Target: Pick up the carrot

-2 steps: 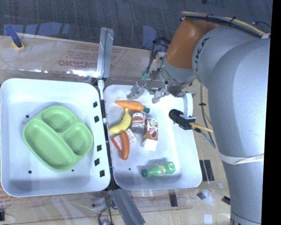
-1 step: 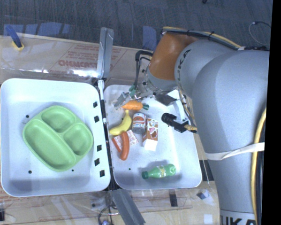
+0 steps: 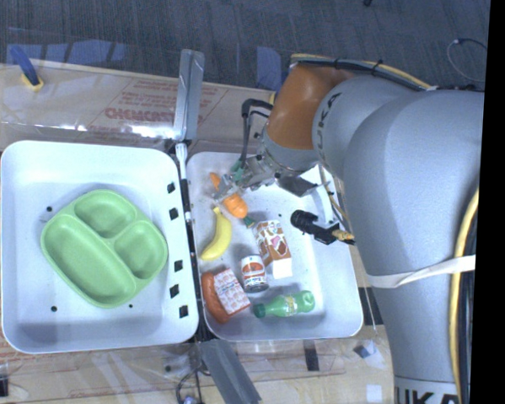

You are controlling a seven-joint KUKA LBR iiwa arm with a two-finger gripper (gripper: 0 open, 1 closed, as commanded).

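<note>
I see the hand (image 3: 237, 177) at the right bin's (image 3: 339, 315) upper left — just above the carrot (image 3: 234, 207); grip unclear.

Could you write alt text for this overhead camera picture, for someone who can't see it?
A grey robot arm's gripper reaches into the right white bin, just above a small carrot beside a banana. The left bin holds a green divided plate.
</note>
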